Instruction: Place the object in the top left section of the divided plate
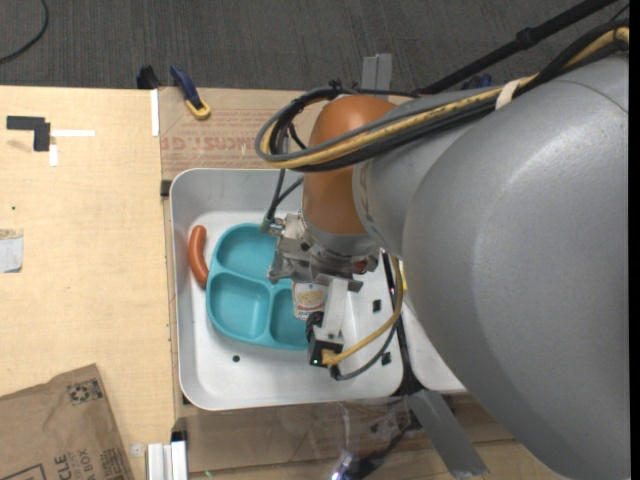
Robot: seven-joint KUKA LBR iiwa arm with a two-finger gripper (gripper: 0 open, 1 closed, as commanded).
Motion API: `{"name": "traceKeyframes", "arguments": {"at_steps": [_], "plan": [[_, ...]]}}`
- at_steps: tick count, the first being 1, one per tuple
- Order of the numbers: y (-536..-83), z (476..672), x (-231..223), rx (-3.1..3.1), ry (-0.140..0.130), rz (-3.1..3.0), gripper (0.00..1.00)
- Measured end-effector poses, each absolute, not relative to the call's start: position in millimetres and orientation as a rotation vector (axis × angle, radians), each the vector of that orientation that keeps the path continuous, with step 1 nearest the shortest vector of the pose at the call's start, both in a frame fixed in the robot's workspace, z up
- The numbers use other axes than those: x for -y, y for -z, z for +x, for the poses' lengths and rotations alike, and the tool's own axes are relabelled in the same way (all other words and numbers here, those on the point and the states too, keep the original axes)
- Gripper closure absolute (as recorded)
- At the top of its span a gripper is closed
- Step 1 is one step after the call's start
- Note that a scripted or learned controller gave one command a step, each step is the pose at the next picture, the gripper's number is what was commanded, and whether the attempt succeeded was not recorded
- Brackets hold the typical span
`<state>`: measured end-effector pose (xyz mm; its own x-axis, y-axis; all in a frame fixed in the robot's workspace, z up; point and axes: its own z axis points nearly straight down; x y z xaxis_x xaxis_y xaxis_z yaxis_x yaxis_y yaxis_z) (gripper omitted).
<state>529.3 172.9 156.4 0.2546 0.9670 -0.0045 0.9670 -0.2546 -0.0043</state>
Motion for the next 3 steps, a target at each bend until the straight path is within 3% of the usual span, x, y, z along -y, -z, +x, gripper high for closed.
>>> {"name": "traceKeyframes", "arguments": {"at_steps": [1, 2, 3], "plan": [[-94.5, 479.9, -203.2, 1.854, 0.007, -2.54, 1.0], [-168.0, 576.8, -178.7, 1.962, -0.007, -2.455, 1.0], [-115.3, 502.9, -186.4, 1.748, -0.012, -2.609, 1.0]]}}
